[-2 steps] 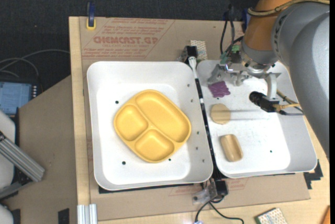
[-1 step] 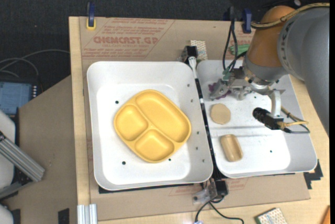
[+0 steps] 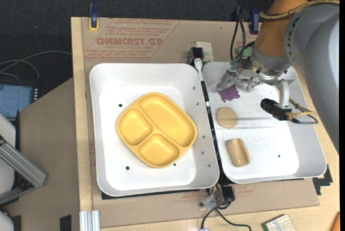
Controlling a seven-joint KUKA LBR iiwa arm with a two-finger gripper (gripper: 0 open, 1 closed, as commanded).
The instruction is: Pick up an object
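- Because the grey arm (image 3: 302, 35) with its orange band hangs over the far end of the right bin (image 3: 302, 165), the tool (image 3: 237, 83) is partly covered from above. I cannot tell whether it is open or closed, or whether it has hold of anything.
- The arm itself is cut off by the right edge of the view.
- A small purple piece (image 3: 230, 94) lies on the floor of the right bin, just beside the tool on its near side. Its upper edge runs up against the tool's metal parts, and I cannot tell whether the two touch. The piece is too small and crumpled to name more closely.
- There are two white bins, side by side on the counter (image 3: 81, 62), with their inner walls meeting.
- The right bin holds three loose things:
  - the purple piece at the far end;
  - one round tan disc (image 3: 227, 116) near the inner wall;
  - one tan loaf-shaped piece (image 3: 237, 151) closer to the near end, apart from the disc.
- The left bin (image 3: 102, 116) holds one thing, a yellow divided plate (image 3: 156, 128). It has three compartments and lies flat near the middle, turned askew to the bin's walls.
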